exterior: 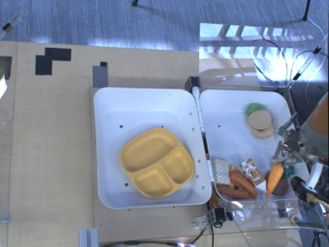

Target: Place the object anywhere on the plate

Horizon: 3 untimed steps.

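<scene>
- White bins sit side by side: the left bin [103,153] bears the yellow three-part plate [157,162].
- Grey arm [317,125] reaches over the right bin [226,112].
- Gripper [286,149]: finger state unclear.
- Orange carrot [274,178] lies just below it, apart from the plate.

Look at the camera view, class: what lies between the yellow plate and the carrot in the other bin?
In the camera view, between the yellow plate and the carrot lie the bins' adjoining rims, then a small patterned packet, sausages and a small printed box.
</scene>
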{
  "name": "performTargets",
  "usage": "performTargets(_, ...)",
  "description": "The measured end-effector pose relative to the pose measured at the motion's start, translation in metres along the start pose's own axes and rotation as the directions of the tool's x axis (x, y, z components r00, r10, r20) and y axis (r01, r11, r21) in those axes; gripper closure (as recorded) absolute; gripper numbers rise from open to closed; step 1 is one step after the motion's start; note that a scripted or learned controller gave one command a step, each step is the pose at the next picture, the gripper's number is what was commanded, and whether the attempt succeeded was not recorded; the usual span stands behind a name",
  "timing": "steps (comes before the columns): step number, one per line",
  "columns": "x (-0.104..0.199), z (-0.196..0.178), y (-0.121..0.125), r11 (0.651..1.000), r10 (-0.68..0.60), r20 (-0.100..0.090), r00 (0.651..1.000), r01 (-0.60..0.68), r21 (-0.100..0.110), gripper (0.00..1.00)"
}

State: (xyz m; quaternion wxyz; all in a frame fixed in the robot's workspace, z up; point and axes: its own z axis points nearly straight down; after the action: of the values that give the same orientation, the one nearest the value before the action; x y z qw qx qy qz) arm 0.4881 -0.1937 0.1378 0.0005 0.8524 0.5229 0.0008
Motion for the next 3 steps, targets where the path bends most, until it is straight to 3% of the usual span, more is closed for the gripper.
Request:
performTargets(1,0.002,-0.039,0.0,0.964,0.265,-0.001,0.964,-0.265,-0.002,0.0)
performTargets(3,-0.006,0.007,0.003,0.904,0.427,0.0,0.904,-0.427,0.003,0.0)
